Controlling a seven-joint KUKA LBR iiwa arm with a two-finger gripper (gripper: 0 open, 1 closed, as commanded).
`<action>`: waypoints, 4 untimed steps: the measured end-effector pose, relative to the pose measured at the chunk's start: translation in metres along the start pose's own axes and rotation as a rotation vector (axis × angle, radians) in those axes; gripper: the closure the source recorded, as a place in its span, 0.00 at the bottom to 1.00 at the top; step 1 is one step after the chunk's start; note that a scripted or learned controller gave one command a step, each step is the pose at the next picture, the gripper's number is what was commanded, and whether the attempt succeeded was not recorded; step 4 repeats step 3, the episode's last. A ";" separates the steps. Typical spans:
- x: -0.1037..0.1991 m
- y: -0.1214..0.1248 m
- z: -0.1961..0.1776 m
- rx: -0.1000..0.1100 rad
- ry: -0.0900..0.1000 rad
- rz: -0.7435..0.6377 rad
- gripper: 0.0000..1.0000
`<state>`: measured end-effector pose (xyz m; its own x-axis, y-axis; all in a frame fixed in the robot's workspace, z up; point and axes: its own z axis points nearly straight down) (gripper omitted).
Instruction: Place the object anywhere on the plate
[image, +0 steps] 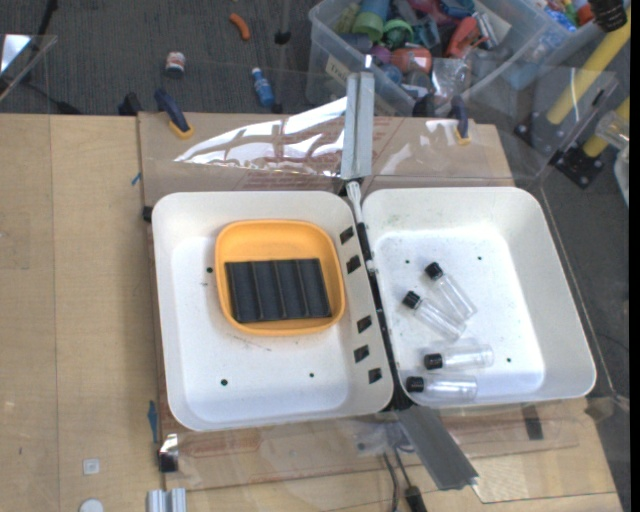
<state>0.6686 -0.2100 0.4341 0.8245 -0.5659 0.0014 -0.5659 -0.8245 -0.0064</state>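
Note:
An orange plate (232, 243) lies in the left bin, with a black ribbed block (278, 290) resting across its middle. Several clear vials with black caps lie in the right bin. One vial (449, 291) sits near the bin's middle and another (430, 312) lies just below it. Two more vials (458, 358) (441, 384) rest side by side near the front edge.
The two white bins (190, 330) (530, 250) meet at a black-marked divider (360, 290). Behind the bench stands a clear crate of colourful toys (420, 40). A crumpled clear sheet (280, 145) lies behind the left bin.

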 end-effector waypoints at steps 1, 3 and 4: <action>0.006 0.009 0.001 0.000 -0.003 -0.386 1.00; 0.005 0.008 0.001 0.001 -0.004 -0.289 1.00; 0.005 0.008 0.001 0.001 -0.004 -0.289 1.00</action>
